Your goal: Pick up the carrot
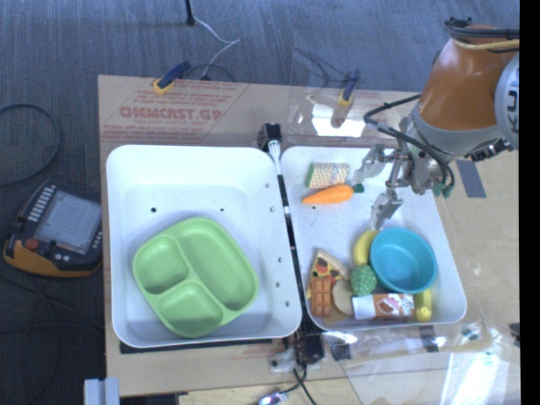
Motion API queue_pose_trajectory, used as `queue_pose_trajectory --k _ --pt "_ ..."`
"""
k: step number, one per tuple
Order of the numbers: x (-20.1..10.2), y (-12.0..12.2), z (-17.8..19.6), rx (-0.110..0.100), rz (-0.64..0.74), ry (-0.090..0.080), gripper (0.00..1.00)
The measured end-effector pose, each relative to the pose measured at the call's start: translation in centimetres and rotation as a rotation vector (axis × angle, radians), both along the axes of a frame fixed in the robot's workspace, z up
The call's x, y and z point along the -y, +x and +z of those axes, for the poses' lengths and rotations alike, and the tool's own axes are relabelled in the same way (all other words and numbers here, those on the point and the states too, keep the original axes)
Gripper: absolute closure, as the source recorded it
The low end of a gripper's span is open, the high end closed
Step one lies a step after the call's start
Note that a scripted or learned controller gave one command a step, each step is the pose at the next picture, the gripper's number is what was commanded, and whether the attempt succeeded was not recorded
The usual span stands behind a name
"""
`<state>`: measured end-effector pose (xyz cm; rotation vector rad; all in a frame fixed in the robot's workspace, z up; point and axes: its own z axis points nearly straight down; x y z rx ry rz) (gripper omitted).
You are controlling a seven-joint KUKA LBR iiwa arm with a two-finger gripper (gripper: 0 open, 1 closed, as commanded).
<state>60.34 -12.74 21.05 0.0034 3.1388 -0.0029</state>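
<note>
The orange carrot point(328, 195) with a green tip lies on its side in the back part of the right bin point(291, 226). My gripper point(376, 189) hangs over the same bin, to the right of the carrot and apart from it. Its two fingers point(369, 165) are spread, with nothing between them.
Behind the carrot sits a yellow-green textured block point(326, 174). A blue bowl point(402, 258), banana point(364, 246), pizza slice point(326, 268), green piece point(364, 279) and bottle point(384, 305) crowd the right bin's front. The left bin point(135, 175) holds a green divided plate point(194, 275).
</note>
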Motion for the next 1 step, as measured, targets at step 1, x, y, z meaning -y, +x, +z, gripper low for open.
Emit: queue_pose_trajectory --k 1 --pt "-1.32 3.44 -5.88 -0.004 -0.118 0.003 0.0"
